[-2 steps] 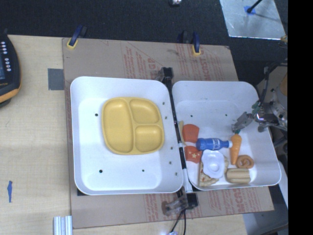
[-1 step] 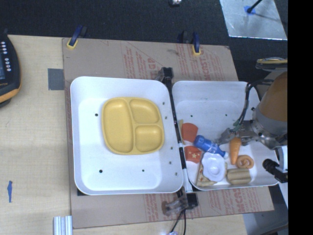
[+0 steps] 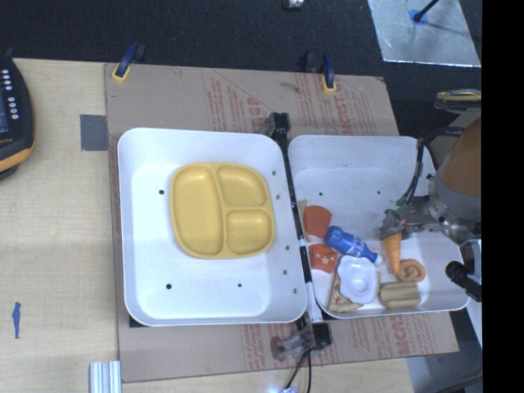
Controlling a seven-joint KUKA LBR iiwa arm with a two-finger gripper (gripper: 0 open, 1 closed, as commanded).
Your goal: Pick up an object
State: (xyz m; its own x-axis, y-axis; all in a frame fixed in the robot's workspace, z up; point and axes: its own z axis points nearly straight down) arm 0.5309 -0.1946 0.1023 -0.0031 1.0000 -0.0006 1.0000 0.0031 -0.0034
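Orange carrot (image 3: 394, 253) sits at the pincer (image 3: 399, 222) tips in the right bin (image 3: 352, 155); its opening I cannot tell.

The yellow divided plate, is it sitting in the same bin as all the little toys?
No. The yellow divided plate lies alone in the left bin, while the toys, such as the blue bottle, are in the right bin.

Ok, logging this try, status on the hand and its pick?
Hand low in right bin, at top of orange carrot. Grip unconfirmed. Blue bottle, pretzel crowd close.
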